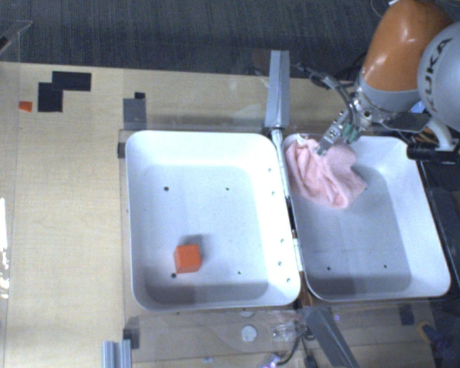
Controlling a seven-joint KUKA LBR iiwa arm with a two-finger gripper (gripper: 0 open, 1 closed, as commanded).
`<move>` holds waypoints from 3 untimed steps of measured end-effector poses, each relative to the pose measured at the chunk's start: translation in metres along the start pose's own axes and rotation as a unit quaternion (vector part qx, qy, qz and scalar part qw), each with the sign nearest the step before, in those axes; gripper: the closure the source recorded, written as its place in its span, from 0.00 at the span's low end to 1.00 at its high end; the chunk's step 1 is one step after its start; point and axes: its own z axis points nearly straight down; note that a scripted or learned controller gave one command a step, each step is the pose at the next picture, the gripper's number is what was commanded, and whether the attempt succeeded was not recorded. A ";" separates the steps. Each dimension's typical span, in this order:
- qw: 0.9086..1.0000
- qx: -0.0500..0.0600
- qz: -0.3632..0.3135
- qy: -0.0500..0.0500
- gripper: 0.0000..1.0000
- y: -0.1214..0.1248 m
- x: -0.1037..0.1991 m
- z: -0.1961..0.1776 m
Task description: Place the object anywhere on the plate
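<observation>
**Colleague:** How far along are we?

**Me:** No plate visible. Nearest, an orange block [188, 258] sits left of the divider [277, 102]. Farther, right of it, my claw [331, 140] pinches the pink cloth [324, 175]; placing remains.

Arm [437, 48] cropped at right edge

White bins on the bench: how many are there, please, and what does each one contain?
2. The left bin holds an orange block near its front. The right bin holds a pink cloth at its back left corner, with the gripper at the cloth's top edge.
</observation>
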 end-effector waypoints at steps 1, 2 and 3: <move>1.000 -0.001 -0.002 -0.002 1.00 0.003 -0.001 -0.040; 0.979 -0.001 -0.202 0.000 1.00 0.021 0.052 -0.041; 0.934 -0.001 -0.358 -0.001 1.00 0.035 0.103 -0.049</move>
